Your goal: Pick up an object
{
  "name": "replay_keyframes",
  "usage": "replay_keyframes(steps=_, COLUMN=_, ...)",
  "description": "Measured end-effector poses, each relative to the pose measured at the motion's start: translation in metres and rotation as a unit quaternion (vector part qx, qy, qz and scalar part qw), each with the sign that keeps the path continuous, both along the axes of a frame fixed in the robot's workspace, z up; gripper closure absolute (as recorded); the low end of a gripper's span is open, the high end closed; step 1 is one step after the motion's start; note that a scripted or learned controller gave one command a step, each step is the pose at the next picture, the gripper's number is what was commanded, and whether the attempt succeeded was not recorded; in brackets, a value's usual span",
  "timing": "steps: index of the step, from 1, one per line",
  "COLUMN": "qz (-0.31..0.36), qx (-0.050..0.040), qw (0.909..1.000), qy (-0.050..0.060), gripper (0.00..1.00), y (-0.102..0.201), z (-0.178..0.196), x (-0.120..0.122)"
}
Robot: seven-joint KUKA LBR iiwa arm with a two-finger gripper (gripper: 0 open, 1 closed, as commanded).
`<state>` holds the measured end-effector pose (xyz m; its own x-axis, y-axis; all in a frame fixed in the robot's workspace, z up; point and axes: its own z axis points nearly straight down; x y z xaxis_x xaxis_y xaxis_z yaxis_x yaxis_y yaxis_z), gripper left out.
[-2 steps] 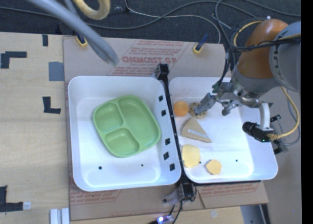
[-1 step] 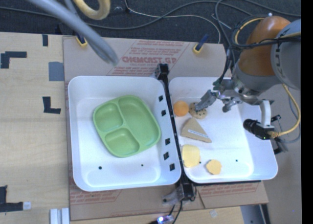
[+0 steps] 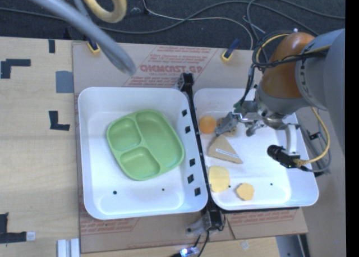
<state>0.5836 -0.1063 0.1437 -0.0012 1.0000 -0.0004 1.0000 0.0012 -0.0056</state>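
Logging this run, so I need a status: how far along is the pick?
Done: the gripper has been brought low into the right bin, by the orange ball and the tan wedge. In hand: nothing visibly held. Left: grasp and lift; the yellow disc and small orange piece lie untouched.

Counted on the bench: two white bins (image 3: 90, 155), one green divided tray (image 3: 145, 143), one orange ball (image 3: 207, 124), one tan wedge (image 3: 224, 151), and two yellow discs (image 3: 219, 178).
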Motion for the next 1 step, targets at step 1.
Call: replay_keyframes(steps=1, qz=0.000, qx=0.0001, qw=1.0000, qy=0.001, gripper=0.00, y=0.0007, z=-0.0544, x=-0.0017)
